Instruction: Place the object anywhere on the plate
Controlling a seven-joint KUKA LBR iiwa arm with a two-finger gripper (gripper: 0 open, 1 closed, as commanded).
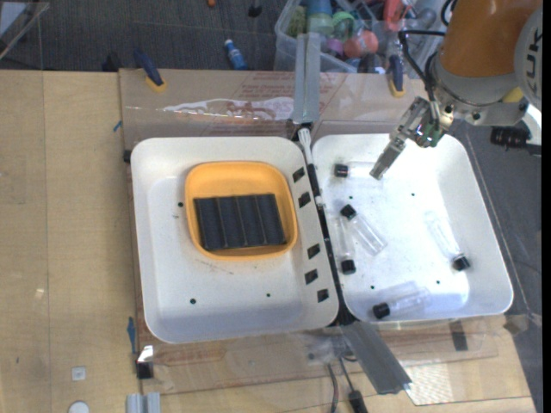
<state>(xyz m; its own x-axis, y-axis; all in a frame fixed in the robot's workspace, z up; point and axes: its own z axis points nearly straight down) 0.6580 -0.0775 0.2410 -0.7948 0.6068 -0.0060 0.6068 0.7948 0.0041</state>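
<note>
While on plate (200,183), dark ribbed object (239,221)

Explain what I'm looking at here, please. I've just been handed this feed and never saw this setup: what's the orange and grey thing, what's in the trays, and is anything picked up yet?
One fixed camera looks down at a slant on a bench with two shallow white bins. The grey and orange thing at top right is the robot arm, reaching in from the right. Its gripper hangs over the back of the right bin, and I see nothing between its fingers. The left bin holds an orange plate with a dark ribbed slab lying on it. The right bin holds several clear tubes with black caps, lying scattered on the bin floor. So the plate is the target, and none of the tubes has been lifted yet.
</note>
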